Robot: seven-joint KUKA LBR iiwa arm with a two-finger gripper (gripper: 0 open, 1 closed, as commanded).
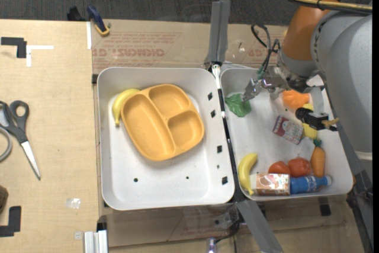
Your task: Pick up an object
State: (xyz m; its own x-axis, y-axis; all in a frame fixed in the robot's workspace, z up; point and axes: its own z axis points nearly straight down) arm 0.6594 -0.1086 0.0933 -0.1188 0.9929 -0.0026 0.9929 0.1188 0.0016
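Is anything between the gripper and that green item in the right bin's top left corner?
Nothing visible. The two-finger gripper sits just right of the crumpled green soft item, with bare white bin floor between them. The orange toy lies on the far side.

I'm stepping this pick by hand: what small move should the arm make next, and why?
Probably ease the gripper down and slightly left onto the green object. It sits just up-right of that piece in the right bin's far left corner, nothing visibly between its fingers.
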